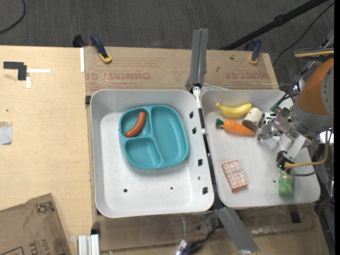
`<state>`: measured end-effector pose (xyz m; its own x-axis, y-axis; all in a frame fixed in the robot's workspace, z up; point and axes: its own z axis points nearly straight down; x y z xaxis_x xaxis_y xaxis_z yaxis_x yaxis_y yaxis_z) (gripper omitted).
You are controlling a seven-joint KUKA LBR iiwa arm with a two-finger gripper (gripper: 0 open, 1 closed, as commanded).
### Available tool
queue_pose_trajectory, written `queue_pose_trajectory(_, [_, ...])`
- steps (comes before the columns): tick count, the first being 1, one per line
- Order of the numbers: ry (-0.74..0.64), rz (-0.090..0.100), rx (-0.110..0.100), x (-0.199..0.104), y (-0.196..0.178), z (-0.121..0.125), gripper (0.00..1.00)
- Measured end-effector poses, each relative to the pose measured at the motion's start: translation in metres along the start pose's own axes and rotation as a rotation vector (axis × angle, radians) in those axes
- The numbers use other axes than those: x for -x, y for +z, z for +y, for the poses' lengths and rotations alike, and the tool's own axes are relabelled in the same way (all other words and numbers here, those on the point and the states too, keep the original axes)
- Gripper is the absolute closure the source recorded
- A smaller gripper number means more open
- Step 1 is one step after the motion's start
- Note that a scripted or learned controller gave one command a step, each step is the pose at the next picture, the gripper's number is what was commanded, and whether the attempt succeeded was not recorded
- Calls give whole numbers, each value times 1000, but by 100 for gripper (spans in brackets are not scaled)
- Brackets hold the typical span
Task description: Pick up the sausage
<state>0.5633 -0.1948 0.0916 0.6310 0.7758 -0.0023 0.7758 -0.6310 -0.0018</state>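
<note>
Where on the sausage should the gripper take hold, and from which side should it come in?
Grip the sausage at its middle, coming straight down from above. It lies flat and slanted in the upper-left compartment of the teal plate, so the fingers should probably close across its narrow width, at right angles to its length. The compartment's ridges sit close by, so a side approach looks blocked.

We are seeing the grey arm (313, 102) reaching in from the right, its orange band showing above the wrist. The gripper (267, 127) is pointing leftward and downward at a slant, and we are unable to judge its fingers.
</note>
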Motion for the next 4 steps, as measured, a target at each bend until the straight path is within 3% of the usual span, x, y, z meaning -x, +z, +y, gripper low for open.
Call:
queue_pose_trajectory(1, [12,-1,-2,-24,1,-18,0])
queue_pose_trajectory(2, [33,-8,-22,-47,2,29,0])
queue_pose_trajectory(3, [-28,-1,-1,-101,0,-3,0])
queue_pose_trajectory(4, [-94,-4,-34,-106,-14,17,0])
